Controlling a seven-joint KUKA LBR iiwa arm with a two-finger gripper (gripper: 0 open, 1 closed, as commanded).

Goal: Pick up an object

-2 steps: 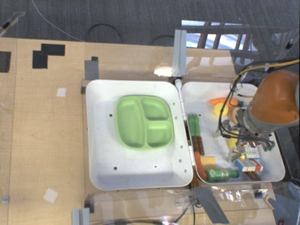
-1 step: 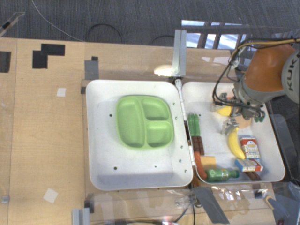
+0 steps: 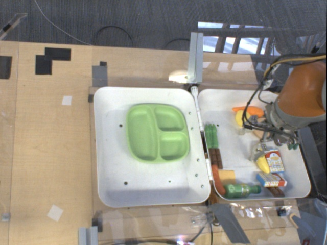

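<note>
The tool (image 3: 265, 148) hangs below the arm's orange band (image 3: 305, 88), low over the right bin (image 3: 231, 102); whether it is open or closed I cannot tell. Just at its 6 o'clock lies a small yellow piece (image 3: 262, 164) beside a white carton (image 3: 275, 162), with a blue box (image 3: 270, 179) below them. At 10 o'clock sit a yellow item (image 3: 239, 118) and an orange one (image 3: 244, 109). At 8 o'clock lies a green bottle (image 3: 242, 190). At 9 o'clock, the left bin (image 3: 110, 152) on the desk (image 3: 46, 152) holds a green divided tray (image 3: 156, 132).
</note>
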